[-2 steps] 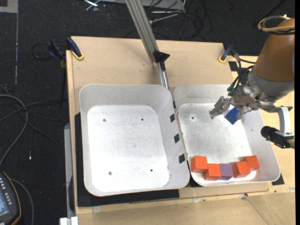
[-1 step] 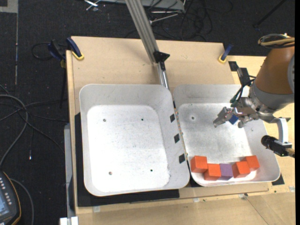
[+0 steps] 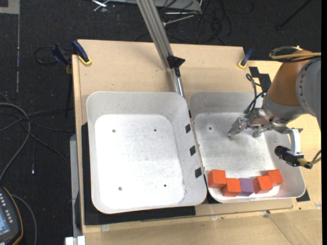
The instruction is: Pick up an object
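Blocks (image 3: 245, 182), orange with one purple, crowd the right bin's (image 3: 219, 121) six o'clock wall, while the hand (image 3: 240, 128), seemingly parted and holding nothing, hangs toward twelve o'clock; packed so tightly, they could jam its descent.

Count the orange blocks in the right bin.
4, all along the right bin's near edge: one far left, one beside it, then two right of the purple block.
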Motion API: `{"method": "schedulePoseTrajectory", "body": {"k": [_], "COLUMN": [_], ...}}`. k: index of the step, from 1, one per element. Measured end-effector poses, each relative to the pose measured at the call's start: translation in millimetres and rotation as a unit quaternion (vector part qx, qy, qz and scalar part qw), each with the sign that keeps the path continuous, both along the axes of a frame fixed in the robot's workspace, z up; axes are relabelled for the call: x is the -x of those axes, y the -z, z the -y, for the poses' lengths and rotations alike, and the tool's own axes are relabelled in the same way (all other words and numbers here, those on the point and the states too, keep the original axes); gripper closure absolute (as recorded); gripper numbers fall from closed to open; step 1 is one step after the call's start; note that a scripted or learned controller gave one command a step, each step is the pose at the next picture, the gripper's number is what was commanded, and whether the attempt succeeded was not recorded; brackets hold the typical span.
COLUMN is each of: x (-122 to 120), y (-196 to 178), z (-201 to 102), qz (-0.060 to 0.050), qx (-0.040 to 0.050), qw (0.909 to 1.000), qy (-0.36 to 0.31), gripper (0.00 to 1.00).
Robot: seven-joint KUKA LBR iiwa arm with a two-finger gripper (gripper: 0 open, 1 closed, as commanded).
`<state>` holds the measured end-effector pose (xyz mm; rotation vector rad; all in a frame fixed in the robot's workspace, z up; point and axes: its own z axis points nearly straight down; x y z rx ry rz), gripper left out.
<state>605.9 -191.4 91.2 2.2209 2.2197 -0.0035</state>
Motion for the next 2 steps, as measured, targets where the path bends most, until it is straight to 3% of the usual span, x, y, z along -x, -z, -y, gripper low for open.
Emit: {"method": "schedulePoseTrajectory", "body": {"k": [1,2], "x": [-47.8,-75.4], "y": [-0.3,-4.0], "z": [6.6,31.8], "qz": [-0.017,-0.006], "qx": [-0.0062,-0.0058], "qw": [0.9998,1.0], "qy": [0.001,-0.001], "gripper": [0.0,0.0]}}
